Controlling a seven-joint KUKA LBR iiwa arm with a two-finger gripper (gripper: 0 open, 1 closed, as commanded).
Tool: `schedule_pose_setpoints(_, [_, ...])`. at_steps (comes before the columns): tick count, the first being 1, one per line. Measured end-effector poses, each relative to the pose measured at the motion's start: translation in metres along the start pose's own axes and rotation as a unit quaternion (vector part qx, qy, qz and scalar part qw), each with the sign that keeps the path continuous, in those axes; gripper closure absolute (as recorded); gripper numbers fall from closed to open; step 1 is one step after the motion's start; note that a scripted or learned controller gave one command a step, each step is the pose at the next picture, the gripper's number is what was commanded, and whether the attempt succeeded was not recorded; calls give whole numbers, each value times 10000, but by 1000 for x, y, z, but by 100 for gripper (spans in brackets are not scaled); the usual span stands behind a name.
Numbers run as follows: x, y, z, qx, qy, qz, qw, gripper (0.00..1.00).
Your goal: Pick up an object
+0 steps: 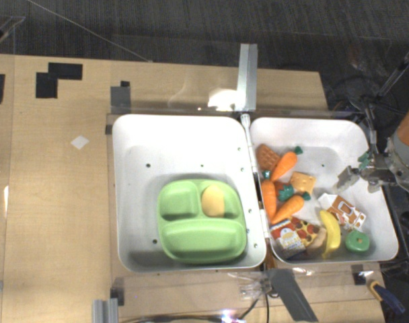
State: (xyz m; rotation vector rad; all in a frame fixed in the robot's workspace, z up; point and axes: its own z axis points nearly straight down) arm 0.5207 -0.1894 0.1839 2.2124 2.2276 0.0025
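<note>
A glossy green sectioned plate (202, 222) with a smooth yellow egg-shaped piece (213, 200) sits in the left bin (134, 150). The right bin (339, 134) holds crowded plastic carrots (284, 166), a banana (330, 231) and small cartons. The metal hand (356, 175) hovers at its right rim, fingers apart, gripping nothing.

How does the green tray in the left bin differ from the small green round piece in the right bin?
The green tray is far larger than the green round piece.

The tray is a rounded rectangle with compartments; the round piece is a small disc with a dark middle.

The tray is a light green; the round piece is darker.

The tray carries a yellow object in its upper right compartment; the round piece carries nothing and lies beside a banana.

Both are green and lie flat.
</note>
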Motion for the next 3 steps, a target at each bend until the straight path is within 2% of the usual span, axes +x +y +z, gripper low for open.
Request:
schedule_pose_setpoints(1, [-15, 0, 88, -16, -6, -210, 9998, 0])
schedule_pose_setpoints(2, [-14, 2, 77, -40, -12, -213, 9998, 100])
schedule_pose_setpoints(3, [32, 39, -22, -6, -3, 299, 9996, 100])
